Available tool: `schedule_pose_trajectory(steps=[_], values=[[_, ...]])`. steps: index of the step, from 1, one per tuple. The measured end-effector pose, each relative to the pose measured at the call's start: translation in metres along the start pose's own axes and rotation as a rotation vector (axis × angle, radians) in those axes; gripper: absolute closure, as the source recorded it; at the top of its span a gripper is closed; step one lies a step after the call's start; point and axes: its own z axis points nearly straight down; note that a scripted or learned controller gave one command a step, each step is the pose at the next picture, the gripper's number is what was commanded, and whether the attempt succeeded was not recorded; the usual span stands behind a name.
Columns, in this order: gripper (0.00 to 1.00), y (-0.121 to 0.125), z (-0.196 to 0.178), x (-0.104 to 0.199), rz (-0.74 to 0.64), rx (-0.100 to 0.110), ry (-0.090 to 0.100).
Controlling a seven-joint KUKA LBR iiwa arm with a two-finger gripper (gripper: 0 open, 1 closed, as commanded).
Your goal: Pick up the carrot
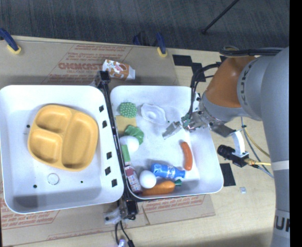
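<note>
The carrot (158,188) is orange and lies flat along the front wall of the right bin (205,156), just right of a white egg (148,179) and below a blue packet (167,171). My gripper (171,129) hangs over the middle of that bin, well behind the carrot and apart from it. The grey arm with its orange band (228,89) reaches in from the right.
The right bin also holds a red sausage (186,155), a clear plastic piece (152,112), a green round item (127,109), a green toy (135,133), a white ball (131,144) and a small bottle (132,176). A yellow divided plate (63,136) sits in the left bin (9,153).
</note>
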Motion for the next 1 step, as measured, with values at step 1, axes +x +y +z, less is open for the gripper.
schedule_pose_trajectory(steps=[1], values=[[0.0, -0.045, 0.0223, 0.0124, 0.239, 0.003, 0.003]])
